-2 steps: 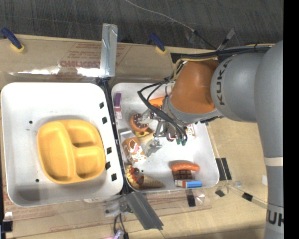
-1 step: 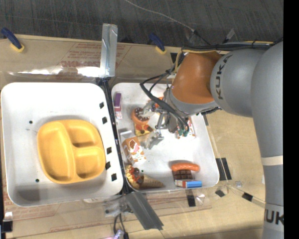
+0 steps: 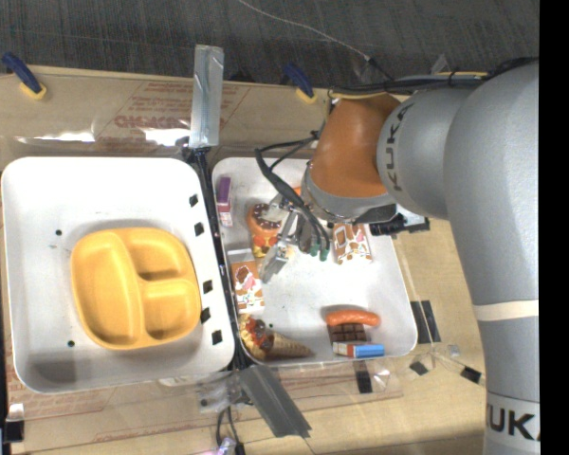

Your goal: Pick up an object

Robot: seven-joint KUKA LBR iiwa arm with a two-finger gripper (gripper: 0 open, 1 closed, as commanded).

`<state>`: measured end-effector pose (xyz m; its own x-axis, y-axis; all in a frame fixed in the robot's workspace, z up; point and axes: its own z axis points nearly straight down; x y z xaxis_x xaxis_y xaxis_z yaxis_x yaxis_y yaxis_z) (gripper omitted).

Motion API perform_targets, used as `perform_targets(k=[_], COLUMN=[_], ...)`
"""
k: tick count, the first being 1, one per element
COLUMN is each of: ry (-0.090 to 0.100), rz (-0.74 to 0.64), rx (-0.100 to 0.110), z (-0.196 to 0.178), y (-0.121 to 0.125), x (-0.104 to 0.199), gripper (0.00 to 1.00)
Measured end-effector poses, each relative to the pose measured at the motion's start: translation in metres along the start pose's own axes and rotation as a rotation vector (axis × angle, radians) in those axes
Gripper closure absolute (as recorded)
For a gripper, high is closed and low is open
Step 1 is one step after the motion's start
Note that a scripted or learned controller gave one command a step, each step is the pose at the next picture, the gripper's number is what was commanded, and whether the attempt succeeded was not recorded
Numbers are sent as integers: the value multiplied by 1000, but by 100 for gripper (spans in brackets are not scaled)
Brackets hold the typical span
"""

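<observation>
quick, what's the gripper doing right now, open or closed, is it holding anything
Gripper: low in the right bin, among the small items near its left side; whether it is open, closed or holding anything cannot be told.

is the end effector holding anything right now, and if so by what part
Cannot be told. The end effector hangs low over the right bin among the small items, but nothing is clearly seen between its fingers.

yellow tray, white bins
</observation>
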<state>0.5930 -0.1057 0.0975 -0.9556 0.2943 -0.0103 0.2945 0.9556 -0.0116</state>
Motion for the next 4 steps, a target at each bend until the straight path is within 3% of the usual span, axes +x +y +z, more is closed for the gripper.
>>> perform_targets(k=[2,3,4], ry=[-1,-5,-18], rz=[297,473,466], rx=[-3,13,-5], z=[0,0,-15], y=[-13,-11,-2], x=[2,5,1], gripper=[0,0,100])
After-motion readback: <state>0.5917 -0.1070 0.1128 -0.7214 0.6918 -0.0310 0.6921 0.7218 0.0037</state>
